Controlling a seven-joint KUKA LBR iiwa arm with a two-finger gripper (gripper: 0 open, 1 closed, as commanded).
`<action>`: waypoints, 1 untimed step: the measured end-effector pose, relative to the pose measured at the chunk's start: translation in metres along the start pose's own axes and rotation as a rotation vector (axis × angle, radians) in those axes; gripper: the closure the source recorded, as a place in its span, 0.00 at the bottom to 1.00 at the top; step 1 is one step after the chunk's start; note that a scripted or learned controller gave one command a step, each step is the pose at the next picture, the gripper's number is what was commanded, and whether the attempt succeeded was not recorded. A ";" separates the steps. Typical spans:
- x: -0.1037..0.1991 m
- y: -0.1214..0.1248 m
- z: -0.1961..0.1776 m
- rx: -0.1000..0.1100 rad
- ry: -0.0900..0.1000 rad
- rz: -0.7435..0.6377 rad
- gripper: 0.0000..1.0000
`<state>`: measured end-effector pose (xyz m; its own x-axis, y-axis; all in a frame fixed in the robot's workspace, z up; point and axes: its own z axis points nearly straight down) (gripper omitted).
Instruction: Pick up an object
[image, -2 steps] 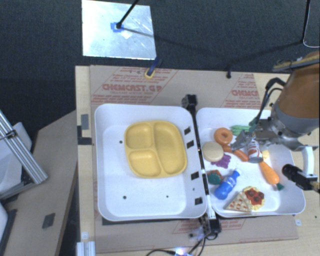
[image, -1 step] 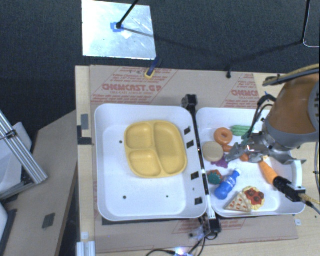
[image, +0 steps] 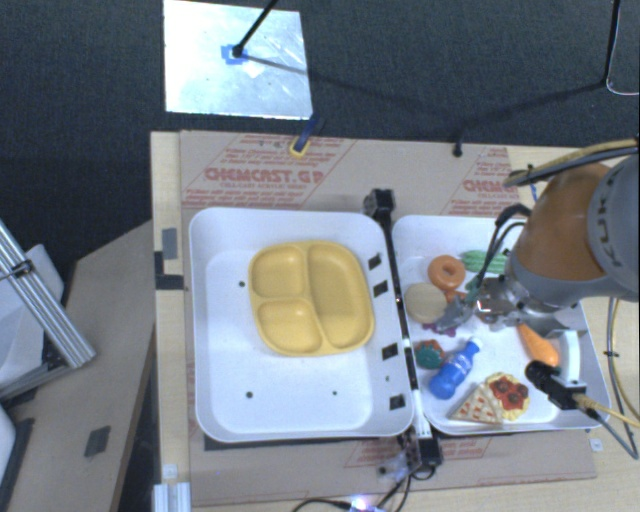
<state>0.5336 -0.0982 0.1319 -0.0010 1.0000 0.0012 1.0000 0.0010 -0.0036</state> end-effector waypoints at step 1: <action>0.000 0.000 0.050 -0.001 0.000 0.000 0.00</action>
<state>0.5332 -0.0976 0.0818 -0.0008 1.0000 0.0009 1.0000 0.0008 -0.0029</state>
